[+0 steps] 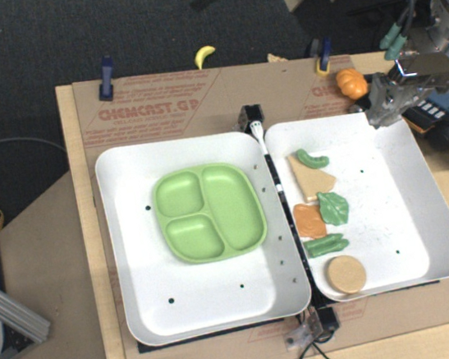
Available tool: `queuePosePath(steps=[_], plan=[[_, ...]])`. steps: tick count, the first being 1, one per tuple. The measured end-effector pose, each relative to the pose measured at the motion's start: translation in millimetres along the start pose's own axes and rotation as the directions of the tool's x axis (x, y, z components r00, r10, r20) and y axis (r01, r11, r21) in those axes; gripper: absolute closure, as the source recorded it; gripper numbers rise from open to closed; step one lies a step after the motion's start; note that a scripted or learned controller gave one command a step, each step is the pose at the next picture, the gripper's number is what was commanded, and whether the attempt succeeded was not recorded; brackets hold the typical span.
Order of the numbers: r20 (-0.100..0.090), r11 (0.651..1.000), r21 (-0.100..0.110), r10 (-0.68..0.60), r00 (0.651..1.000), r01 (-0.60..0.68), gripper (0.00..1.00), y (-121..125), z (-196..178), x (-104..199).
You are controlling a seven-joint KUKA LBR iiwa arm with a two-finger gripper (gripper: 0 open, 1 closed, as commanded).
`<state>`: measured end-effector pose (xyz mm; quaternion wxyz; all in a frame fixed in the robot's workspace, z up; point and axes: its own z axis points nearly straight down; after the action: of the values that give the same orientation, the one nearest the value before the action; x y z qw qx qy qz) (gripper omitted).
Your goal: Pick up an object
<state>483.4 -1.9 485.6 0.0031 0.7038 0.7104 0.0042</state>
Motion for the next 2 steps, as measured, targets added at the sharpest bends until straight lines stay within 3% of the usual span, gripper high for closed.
queuePosePath(steps=[1,2], plan=[[0.001,1.000,0.015,0.002,1.000,-0.002,1.00,-4,40,64],[-0.002,1.000,0.000,0.003,1.000,-0.003,1.00,-3,-32,111]])
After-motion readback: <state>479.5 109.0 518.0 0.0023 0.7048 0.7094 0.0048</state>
